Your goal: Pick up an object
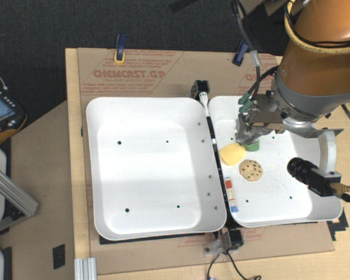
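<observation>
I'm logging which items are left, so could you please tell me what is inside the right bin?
The right bin holds a yellow piece, a round cookie and a green item partly covered by the gripper. The arm hides the bin's far corner.

Bins (146, 174): smooth white plastic, slight sheen. Bench (81, 156): matt brown cardboard, printed red. Cookie (251, 170): rough, speckled. Arm shell (321, 34): glossy orange. Floor (46, 16): dark carpet, coarse.

arm (315, 92): grey casing | orange band | black cables | tool (247, 135): dark grey metal
</observation>
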`<state>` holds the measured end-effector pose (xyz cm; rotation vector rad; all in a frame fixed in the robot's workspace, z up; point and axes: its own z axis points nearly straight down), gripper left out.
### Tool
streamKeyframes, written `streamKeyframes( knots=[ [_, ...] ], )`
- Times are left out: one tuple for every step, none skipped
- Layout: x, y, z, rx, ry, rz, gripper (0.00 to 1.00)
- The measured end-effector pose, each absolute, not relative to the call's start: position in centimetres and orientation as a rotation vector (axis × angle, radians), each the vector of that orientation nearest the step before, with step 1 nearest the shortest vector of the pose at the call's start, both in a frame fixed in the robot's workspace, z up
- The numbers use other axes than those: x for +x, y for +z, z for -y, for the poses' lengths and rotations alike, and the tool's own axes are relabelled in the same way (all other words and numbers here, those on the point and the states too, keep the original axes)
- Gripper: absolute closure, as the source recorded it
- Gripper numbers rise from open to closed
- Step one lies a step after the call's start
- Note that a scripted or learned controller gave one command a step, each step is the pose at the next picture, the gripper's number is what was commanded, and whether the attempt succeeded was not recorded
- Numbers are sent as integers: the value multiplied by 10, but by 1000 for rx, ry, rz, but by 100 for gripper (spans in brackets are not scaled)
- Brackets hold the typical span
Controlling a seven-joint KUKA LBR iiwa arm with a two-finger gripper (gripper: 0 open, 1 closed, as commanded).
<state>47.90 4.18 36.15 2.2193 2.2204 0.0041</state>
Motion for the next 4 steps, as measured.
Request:
streamKeyframes(
  knots=[
    [480, 388, -68, 2215, 7, -2223, 100],
    [480, 392, -26, 2224, 3, -2214, 100],
    [480, 434, -59, 2215, 9, -2223, 100],
    [480, 445, -65, 2218, 5, -2221, 100]
  ],
)
